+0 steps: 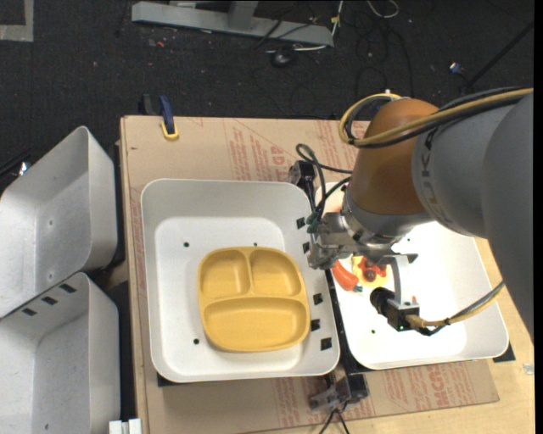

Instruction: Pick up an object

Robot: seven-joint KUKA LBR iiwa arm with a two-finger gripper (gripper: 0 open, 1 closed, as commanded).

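1. Down at the near edge, a black clip (341, 392) sits on the cardboard sheet (424, 392), just in front of the gap between the two bins.
2. Left bin (154, 254): a yellow divided plate (253, 298) lies flat in the middle of it, three compartments facing up, clear of every wall.
3. Right bin (462, 335): here's the action. An orange-red object (344, 274) lies on the floor near the bin's left wall, with a smaller orange-and-yellow piece (371, 271) just beside it on the right.
4. The gripper (352, 257) hangs low, right over that orange-red object and partly covering it. Apart, together or clamped on something? The wrist blocks the view, so I cannot tell.
5. Above it the grey arm (484, 161) sweeps in from the right, its orange band (399, 127) bright over the bin's far left corner.
6. Off the bench to the left, two spare white bins (55, 212) sit tilted.
7. Far corner of the cardboard: a yellow-and-blue clamp (170, 125). Beyond it, dark floor and loose cables (382, 13).
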